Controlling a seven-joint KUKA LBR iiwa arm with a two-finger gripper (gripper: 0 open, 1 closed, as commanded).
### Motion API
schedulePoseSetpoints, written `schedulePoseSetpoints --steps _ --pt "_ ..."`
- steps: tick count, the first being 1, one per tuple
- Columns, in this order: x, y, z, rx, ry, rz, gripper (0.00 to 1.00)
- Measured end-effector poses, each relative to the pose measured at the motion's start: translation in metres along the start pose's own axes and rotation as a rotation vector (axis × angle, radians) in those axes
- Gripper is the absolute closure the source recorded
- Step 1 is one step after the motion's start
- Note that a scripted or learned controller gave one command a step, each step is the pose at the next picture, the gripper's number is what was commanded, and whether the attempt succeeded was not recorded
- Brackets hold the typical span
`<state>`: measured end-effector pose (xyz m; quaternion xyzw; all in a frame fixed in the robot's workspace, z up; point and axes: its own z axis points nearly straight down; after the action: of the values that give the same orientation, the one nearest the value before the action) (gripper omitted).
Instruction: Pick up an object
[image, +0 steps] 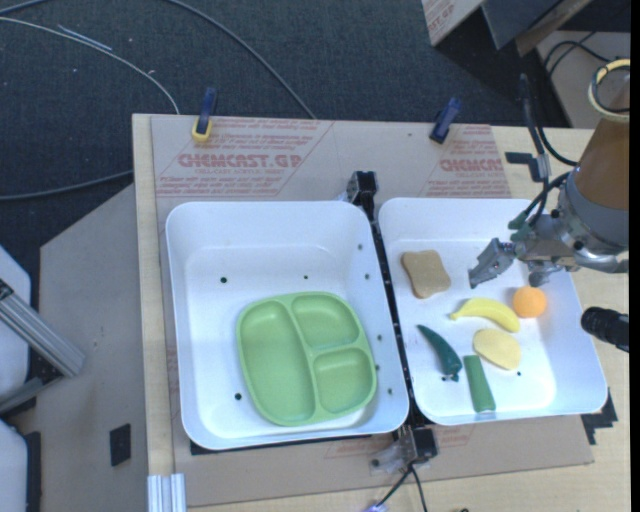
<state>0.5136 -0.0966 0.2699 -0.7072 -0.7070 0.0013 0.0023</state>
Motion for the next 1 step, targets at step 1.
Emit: schedulePoseSetpoints --steps 1 --pt "0.0000 0.0007 -0.0013 -0.003 0.000 0.000 0.00"
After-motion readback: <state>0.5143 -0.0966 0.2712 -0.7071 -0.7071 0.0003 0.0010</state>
